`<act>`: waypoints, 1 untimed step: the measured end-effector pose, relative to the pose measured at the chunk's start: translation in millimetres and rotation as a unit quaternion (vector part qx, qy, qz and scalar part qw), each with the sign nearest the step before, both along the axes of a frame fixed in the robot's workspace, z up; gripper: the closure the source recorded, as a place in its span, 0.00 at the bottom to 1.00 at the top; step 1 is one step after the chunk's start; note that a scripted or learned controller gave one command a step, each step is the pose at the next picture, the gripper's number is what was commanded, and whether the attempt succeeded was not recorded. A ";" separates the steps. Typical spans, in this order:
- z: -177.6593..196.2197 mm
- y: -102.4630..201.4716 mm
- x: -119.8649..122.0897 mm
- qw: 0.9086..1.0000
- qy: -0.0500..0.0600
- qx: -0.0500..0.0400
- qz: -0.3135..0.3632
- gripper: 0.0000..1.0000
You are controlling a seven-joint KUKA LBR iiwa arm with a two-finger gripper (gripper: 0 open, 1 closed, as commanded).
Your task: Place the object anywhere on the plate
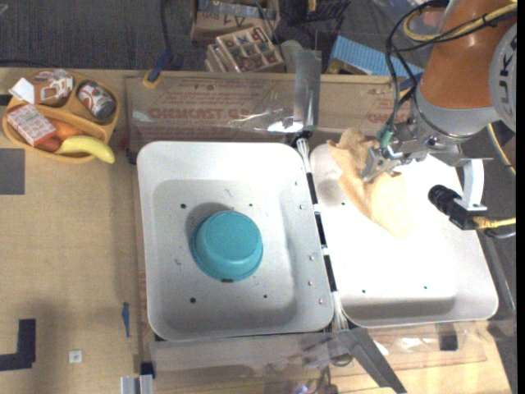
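A round teal plate (228, 244) lies in the middle of the left white bin (164, 171). Over the upper left part of the right white bin (426, 294) hangs a limp tan cloth-like object (385, 199), blurred at its edges. My gripper (376, 162) reaches in from the upper right and is shut on the top part of this object, which spreads down and to the right below the fingers. The object is well to the right of the plate, beyond the wall between the bins.
A yellow tray (57, 121) with a banana and food packs sits at the far left of the bench. A cardboard strip (213, 109) with clear film runs behind the bins. A black part (449, 202) on the arm overhangs the right bin.
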State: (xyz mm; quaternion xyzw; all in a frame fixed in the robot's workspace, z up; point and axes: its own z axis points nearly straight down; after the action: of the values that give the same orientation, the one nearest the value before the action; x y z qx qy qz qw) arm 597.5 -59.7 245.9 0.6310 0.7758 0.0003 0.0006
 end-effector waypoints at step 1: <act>-21.5 2.7 0.5 1.000 0.002 0.000 0.002 1.00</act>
State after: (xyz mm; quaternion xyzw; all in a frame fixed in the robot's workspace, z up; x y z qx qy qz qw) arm 598.0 -57.1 224.4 0.6294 0.7771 -0.0007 -0.0007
